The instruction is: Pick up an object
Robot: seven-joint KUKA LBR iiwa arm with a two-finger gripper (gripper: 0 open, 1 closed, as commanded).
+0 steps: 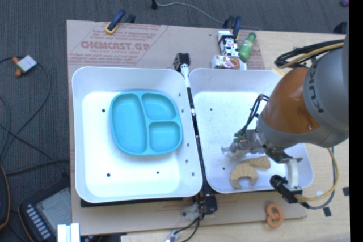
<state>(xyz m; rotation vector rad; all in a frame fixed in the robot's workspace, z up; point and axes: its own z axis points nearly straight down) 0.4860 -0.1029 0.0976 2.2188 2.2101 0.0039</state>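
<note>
A tan croissant-shaped piece [244,176] lies near the front of the right bin [218,122]. A second tan, flattish piece [260,162] sits just behind it, partly under the arm. My gripper [245,147] hangs low in the right bin, right behind these two pieces and close above them. The grey and orange arm body covers the bin's right half. A light blue divided plate [146,123] rests in the left bin [91,178].
Behind the bins on the cardboard lie a green bottle [246,47], a small printed box [228,54] and a blue and yellow clamp [115,21]. An orange ring [274,215] sits on the bench in front of the right bin. Cables trail over the carpet at left.
</note>
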